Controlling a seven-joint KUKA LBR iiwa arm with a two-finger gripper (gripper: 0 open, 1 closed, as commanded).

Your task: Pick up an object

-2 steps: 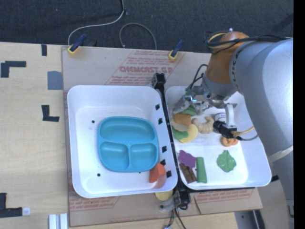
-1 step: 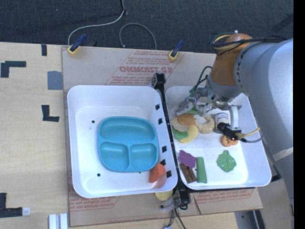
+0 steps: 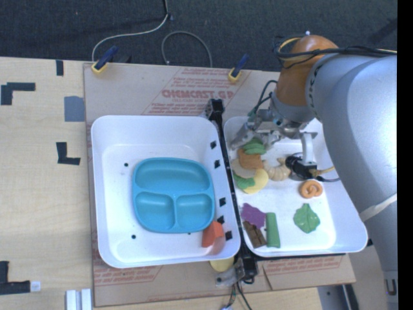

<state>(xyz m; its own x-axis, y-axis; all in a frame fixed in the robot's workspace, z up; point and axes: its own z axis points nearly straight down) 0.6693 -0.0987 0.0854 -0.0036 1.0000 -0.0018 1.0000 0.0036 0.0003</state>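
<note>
Just below the gripper [image 3: 257, 134] lies a green-topped tan toy food [image 3: 251, 155].

Two bins side by side on my tabletop [image 3: 39, 192]: the left bin [image 3: 110, 237] holds a divided plate [image 3: 173, 194], with one small item [image 3: 211, 234] at its near right corner. The right bin [image 3: 342, 231] holds scattered play food [image 3: 306, 218]; my gripper [image 3: 258, 131] sits over that bin's far left part.

Claw [image 3: 257, 136] above right bin [image 3: 335, 234]
</note>
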